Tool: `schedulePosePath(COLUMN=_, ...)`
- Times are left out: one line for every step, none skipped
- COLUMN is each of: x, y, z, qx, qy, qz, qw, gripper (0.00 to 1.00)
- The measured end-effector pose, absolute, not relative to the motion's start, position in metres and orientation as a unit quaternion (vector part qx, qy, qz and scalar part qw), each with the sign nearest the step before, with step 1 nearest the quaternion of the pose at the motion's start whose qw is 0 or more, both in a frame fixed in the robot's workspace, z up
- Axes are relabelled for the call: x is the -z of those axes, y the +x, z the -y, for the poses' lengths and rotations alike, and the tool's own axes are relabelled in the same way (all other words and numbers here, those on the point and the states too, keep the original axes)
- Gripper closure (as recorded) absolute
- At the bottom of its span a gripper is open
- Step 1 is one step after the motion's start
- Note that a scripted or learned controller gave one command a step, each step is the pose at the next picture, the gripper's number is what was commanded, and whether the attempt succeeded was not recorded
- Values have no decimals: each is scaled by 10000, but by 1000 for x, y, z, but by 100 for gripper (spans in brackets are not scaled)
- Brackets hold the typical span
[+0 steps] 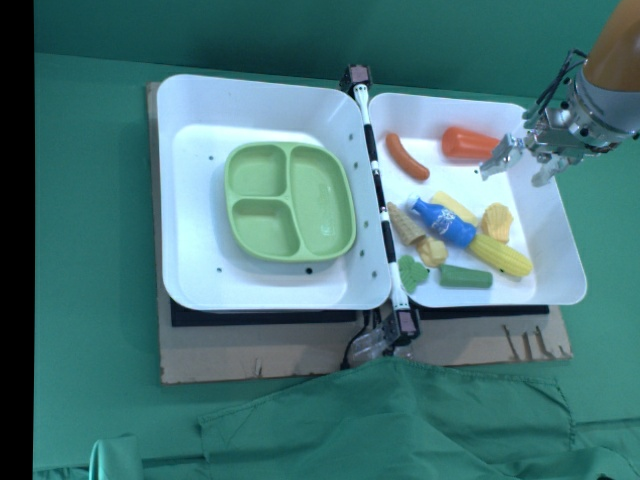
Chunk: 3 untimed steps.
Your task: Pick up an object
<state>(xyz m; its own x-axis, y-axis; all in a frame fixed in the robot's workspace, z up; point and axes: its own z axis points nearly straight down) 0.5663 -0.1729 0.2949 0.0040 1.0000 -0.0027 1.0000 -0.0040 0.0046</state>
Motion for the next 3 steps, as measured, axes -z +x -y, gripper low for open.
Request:
schedulePosePath(x=-198, y=601, z=160, qx=17, qy=7075, qz=-7067, qw=-19, gripper=0)
schedulePosePath(x=-190, y=680, z=177, qx=35, qy=7075, qz=-7067, qw=-93, gripper=0)
schedulePosePath(x=-202, y=680, z=177, qx=55, qy=7078, qz=-7063, qw=-124, gripper=100)
